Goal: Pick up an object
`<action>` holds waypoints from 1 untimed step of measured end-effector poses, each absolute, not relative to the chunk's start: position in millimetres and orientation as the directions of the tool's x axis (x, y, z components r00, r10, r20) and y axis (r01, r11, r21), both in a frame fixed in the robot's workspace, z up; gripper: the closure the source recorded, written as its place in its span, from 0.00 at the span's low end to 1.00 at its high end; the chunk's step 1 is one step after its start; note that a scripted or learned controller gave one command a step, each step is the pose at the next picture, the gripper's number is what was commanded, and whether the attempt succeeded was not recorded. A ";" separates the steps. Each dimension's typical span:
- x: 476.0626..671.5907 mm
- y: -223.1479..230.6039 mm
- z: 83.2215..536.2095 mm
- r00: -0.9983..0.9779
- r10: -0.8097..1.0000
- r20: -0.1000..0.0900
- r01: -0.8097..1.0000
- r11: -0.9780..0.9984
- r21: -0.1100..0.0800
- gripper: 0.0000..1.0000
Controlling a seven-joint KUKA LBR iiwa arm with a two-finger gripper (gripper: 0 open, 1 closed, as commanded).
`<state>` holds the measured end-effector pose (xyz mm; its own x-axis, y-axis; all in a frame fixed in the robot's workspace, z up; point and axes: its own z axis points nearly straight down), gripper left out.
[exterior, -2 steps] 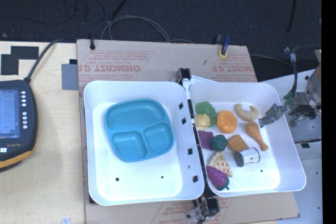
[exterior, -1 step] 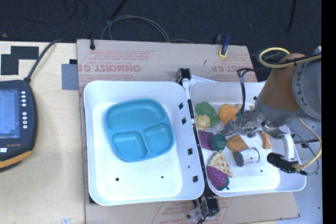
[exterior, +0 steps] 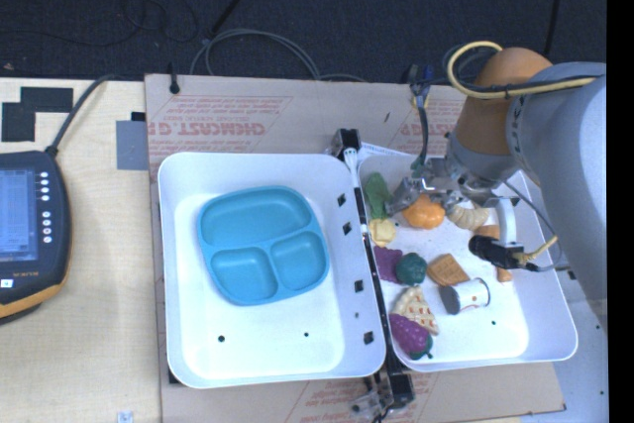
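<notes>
Reaching in from the right, the grey arm (exterior: pixel 555 124) with its orange band (exterior: pixel 500 104) hangs over the upper part of the right bin (exterior: pixel 540 337), and the gripper (exterior: pixel 428 188) sits low among the toy food there. Whether it is released or clenched cannot be told from this slanted view, since the wrist and cables cover its working end. An orange round piece (exterior: pixel 425 213) lies just below the gripper, touching or nearly touching it; nothing can be seen grasped.

Two shallow white bins sit side by side on the bench. The left bin (exterior: pixel 188 312) carries one blue tray (exterior: pixel 263 243) with three compartments. The right bin carries the pickable things, roughly nine small pieces: one green pickle-like piece (exterior: pixel 376 193) along the left wall, one pale yellow lump (exterior: pixel 382 232) below it, one dark magenta piece (exterior: pixel 386 264), one dark green round piece (exterior: pixel 412 267) just beside it, one tan wedge (exterior: pixel 448 269), one small white cup (exterior: pixel 474 294) with a dark object at its mouth, one waffle-patterned wedge (exterior: pixel 419 307), and one purple cluster (exterior: pixel 411 335) near the front wall. A pale bread-like piece (exterior: pixel 468 214) lies right of the orange one.

One handheld control pendant (exterior: pixel 25 223) rests on the bench well to the left of both bins
</notes>
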<state>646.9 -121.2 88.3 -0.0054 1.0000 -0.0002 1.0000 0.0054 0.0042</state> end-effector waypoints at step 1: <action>643.5 -122.9 98.1 -0.004 1.000 0.000 1.000 0.004 -0.003 1.00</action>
